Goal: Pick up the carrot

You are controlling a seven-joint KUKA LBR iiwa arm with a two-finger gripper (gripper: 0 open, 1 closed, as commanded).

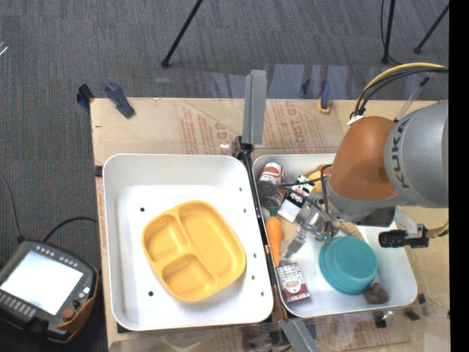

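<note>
The scene was viewed from above and at a slant, looking down on a bench that held two shallow white bins side by side. The grey arm (pixel 410 160), with its orange band (pixel 366 160) just above the wrist, reached in from the right and bent down over the right bin (pixel 407 288). Its bulky wrist covered much of the upper half of that bin. The gripper (pixel 299 239) pointed down and toward the left, angled toward the bin's left wall. One slim metal finger (pixel 292 246) showed clearly, slanting down beside the carrot; how wide the gripper stood could not be told, and nothing could be seen clasped in it.

The carrot (pixel 273 235) lay in the right bin, close against its left wall, orange and lengthwise, with its thicker end toward the top. The gripper's tip sat just beside it on the right, near but not clearly touching.

Below the carrot lay a small red packet (pixel 292 282). A teal bowl (pixel 349 264) sat to the right of the gripper, and a small brown lump (pixel 377 293) rested by the bowl's lower right edge. Above the carrot stood a small red-and-white can (pixel 271 173), with dark cluttered items between it and the wrist.

The left bin (pixel 128 196) held a yellow divided plate (pixel 193 249), lying flat and turned at an angle. A handheld control pendant (pixel 44 288) lay on the floor at lower left.
</note>
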